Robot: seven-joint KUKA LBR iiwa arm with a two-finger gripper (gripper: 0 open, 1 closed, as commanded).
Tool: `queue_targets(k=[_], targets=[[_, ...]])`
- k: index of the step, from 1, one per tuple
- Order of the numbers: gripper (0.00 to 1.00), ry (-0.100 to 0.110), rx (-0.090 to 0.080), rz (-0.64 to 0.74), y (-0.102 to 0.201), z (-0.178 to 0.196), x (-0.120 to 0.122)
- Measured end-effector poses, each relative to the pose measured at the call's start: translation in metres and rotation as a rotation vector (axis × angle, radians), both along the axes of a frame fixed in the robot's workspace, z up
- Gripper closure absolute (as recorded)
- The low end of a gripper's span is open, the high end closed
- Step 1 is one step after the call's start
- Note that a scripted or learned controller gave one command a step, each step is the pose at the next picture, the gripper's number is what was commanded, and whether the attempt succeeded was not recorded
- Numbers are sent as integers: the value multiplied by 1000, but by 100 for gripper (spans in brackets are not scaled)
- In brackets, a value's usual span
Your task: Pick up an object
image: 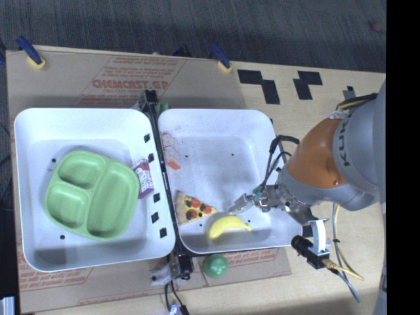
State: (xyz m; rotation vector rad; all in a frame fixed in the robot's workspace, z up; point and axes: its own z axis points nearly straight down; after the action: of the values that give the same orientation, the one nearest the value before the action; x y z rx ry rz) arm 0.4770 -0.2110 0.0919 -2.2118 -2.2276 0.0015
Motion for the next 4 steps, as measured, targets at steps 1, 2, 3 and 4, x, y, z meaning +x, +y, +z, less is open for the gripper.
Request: queue_targets(k=[1, 2, 3, 4], targets=[[0, 0, -1, -1, 0, 0, 2], [0, -2, 0, -2, 5, 0, 100], [0, 1, 0, 1, 80, 36, 39], [0, -1, 0, -1, 55, -1, 124]])
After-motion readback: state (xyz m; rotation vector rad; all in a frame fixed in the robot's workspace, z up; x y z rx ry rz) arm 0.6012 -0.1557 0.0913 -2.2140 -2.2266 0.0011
